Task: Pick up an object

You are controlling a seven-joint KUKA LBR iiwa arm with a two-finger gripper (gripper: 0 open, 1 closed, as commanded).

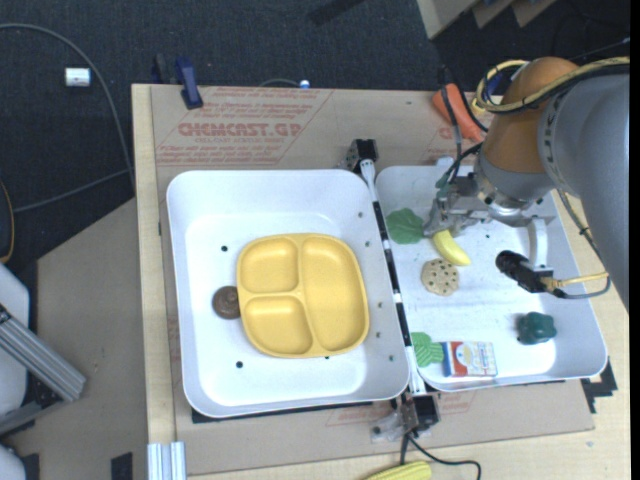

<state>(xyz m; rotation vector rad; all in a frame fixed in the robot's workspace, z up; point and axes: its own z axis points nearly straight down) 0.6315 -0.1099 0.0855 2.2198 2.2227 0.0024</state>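
In the right bin, my gripper hangs low over the far left part, right above a small yellow banana. A green leafy piece lies just left of the gripper. A speckled cookie lies in front of the banana. Nearer the front are a dark green lump, a small milk carton and a green piece beside the carton. The wrist hides where the gripper meets the banana.
The left bin holds a yellow divided plate with a brown round piece at its left edge. A ridge where the two bins meet runs between them. The arm covers the right bin's far right corner.
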